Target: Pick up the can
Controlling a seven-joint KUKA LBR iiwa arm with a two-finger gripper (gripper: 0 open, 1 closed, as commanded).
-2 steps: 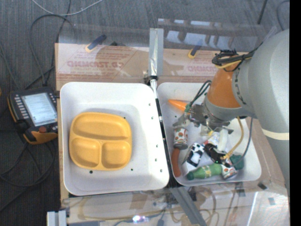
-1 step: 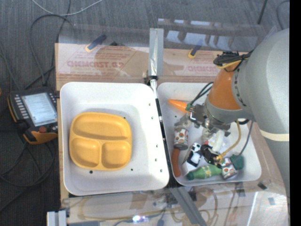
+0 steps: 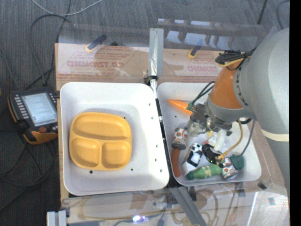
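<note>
Judging the small red-and-white printed metal can (image 3: 180,138) light, stiff and slippery, I'd clasp its sides; my pincer's (image 3: 201,125) opening I cannot tell

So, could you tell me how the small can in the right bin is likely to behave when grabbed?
The can looks small and rigid, so it probably won't deform. Its round body may roll or slip if nudged sideways. It sits near the bin wall beside a brown sausage-like toy, so it could tip against them.
</note>
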